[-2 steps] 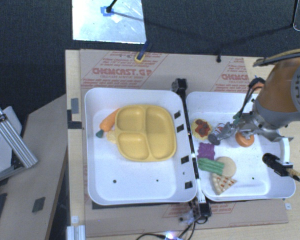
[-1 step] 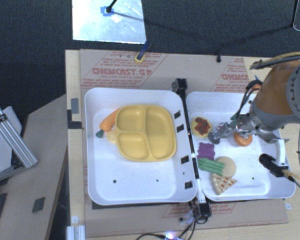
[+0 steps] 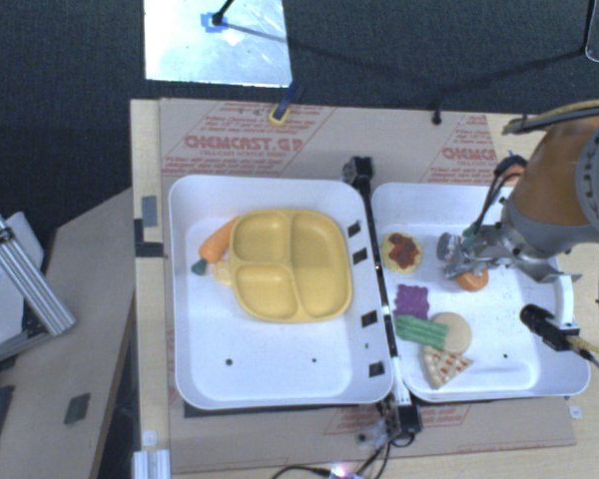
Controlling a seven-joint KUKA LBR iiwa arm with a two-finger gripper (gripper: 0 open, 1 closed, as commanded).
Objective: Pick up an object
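High fixed camera, slanting down on bins (image 3: pixel 280 392)

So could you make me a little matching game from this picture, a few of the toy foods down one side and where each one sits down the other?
Things:
1. orange toy carrot
2. purple toy piece
3. triangular toy pizza slice
4. small orange round toy

Places:
A. near edge of the right bin
B. left bin, beside the yellow divided plate
C. right under the gripper
D. right bin, just above the green piece

Pairs: 1-B, 2-D, 3-A, 4-C
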